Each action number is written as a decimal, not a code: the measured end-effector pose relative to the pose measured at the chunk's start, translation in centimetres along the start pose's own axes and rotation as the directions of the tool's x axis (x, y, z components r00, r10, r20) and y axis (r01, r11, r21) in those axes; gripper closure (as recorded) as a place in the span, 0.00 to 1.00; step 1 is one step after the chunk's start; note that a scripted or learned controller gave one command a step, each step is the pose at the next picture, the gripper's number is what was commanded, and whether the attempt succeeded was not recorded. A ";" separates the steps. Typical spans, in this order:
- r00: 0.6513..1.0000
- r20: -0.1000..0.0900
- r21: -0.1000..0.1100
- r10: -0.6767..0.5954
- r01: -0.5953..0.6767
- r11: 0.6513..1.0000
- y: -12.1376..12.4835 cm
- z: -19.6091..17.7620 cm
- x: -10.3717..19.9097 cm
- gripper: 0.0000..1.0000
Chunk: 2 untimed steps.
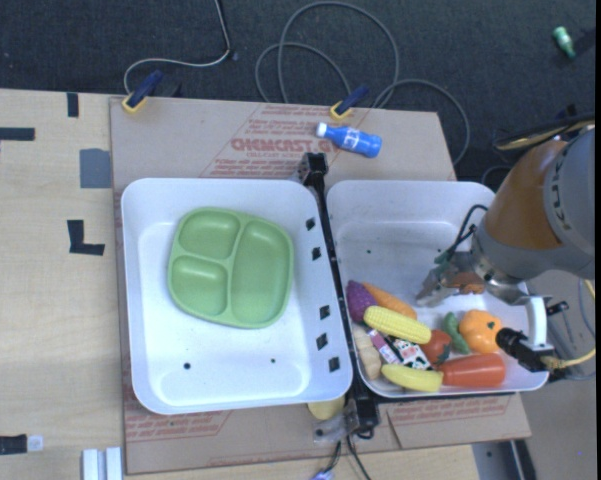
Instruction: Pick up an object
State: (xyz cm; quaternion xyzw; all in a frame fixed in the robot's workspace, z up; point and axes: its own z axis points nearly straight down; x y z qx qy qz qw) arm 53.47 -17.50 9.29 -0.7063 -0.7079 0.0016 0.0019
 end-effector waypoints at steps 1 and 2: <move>1.000 0.007 -0.023 -0.003 0.003 1.000 7.4 -13.5 -0.4 1.00; 1.000 -0.001 0.001 0.000 0.000 1.000 8.5 -6.8 2.0 1.00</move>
